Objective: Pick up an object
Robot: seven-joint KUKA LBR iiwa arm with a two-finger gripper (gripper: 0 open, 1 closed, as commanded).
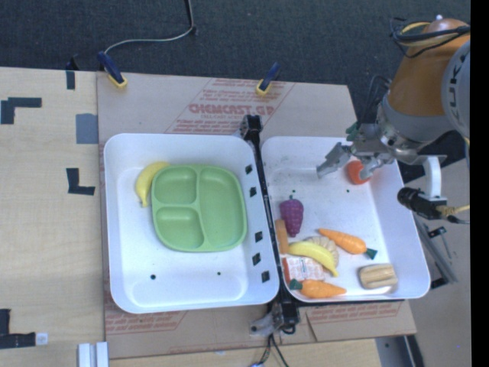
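I see the gripper (350, 167) spread open over the far side of the right bin (397, 281), one finger beside a tomato (357, 173).

Divided plate (200, 209) lies in the left bin (122, 228) — toy foods (325, 254) crowd the right bin's (397, 228) near end.

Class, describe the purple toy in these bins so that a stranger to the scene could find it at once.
Start at the right-hand white bin, the one holding the toy food. Near its left wall, above the yellow banana and left of the orange carrot, stands the bunch of grapes. It is the bin's one purple thing, knobbly, with a green stem.
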